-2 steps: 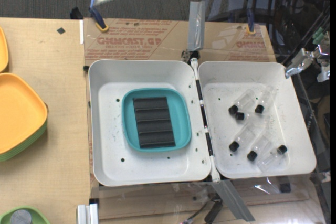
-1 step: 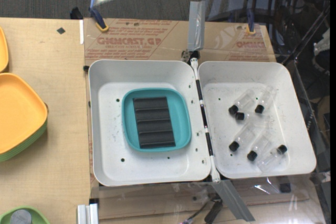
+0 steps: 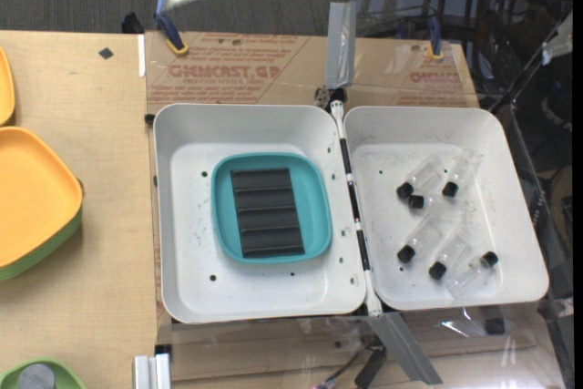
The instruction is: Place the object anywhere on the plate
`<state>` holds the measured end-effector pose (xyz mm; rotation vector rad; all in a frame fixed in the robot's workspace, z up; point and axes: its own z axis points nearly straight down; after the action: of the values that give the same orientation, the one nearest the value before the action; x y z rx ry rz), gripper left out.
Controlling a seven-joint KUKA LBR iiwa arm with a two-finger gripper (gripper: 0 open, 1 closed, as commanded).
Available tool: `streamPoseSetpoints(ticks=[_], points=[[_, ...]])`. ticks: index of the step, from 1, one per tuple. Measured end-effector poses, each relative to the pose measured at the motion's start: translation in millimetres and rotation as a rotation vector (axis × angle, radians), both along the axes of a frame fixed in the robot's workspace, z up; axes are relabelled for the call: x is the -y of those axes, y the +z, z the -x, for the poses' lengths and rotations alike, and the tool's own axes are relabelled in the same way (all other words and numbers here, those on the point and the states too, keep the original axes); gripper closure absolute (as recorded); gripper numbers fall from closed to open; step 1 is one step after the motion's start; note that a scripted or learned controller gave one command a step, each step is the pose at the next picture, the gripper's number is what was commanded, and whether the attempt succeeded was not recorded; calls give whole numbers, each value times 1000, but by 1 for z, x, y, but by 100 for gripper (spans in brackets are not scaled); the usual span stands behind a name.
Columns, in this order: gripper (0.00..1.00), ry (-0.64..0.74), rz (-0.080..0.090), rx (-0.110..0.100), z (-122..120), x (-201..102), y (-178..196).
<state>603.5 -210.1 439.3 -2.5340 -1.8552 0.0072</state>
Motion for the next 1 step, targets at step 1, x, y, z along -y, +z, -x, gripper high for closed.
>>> streamPoseSetpoints(ticks=[1], points=[[0,-132,0,1,-56,4,0]])
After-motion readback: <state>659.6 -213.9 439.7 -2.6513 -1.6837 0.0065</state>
